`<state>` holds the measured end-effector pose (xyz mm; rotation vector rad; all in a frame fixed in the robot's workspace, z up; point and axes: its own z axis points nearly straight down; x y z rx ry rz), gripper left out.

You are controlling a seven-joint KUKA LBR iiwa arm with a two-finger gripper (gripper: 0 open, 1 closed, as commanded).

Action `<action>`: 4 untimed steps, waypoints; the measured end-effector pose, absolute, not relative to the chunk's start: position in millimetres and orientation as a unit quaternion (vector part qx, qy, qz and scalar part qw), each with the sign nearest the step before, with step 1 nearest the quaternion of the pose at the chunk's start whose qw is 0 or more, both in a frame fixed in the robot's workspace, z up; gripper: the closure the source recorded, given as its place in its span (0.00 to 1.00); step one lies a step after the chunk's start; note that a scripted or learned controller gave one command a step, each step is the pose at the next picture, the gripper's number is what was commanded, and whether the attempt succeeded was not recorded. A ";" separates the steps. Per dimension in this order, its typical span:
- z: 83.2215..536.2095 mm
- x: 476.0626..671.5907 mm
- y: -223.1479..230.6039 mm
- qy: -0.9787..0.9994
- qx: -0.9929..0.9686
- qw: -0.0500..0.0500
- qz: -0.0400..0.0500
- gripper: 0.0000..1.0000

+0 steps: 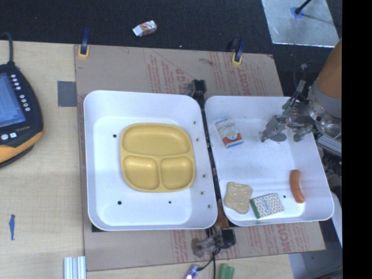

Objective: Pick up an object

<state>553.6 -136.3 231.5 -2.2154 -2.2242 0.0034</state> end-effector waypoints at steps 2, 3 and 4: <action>125.0 647.9 -206.4 -0.708 -0.706 0.001 0.000 0.00; 135.8 648.3 -206.5 -0.709 -0.705 0.001 0.000 1.00; 147.8 638.6 -110.9 -0.710 -0.705 0.001 0.001 1.00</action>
